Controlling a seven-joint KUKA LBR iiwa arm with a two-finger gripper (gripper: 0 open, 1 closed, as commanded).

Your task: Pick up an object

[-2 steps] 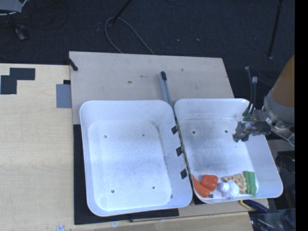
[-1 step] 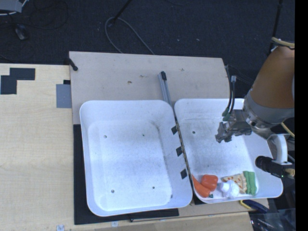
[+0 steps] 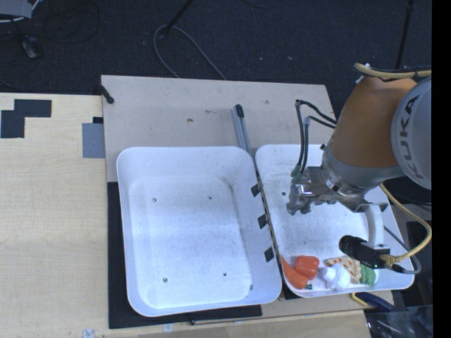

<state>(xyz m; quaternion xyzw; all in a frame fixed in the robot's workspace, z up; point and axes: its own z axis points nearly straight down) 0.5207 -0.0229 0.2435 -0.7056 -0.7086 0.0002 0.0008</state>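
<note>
My gripper point(image 3: 299, 201) hangs over the middle of the right bin point(image 3: 276, 162), its small metal fingers pointing down and left, with nothing seen between them. An orange-red object point(image 3: 303, 269) lies at the near left corner of that bin. Beside it, along the near wall, sits a cluster of small things point(image 3: 343, 271) in white, tan and green. The gripper is well above and behind these objects, apart from them.
The left bin point(image 3: 151, 162) lies beside the right one, with black clips point(image 3: 261, 220) along the shared edge. A grey bar point(image 3: 241, 127) rests on the board behind the bins. My arm's big orange-banded body covers the right bin's far right side.
</note>
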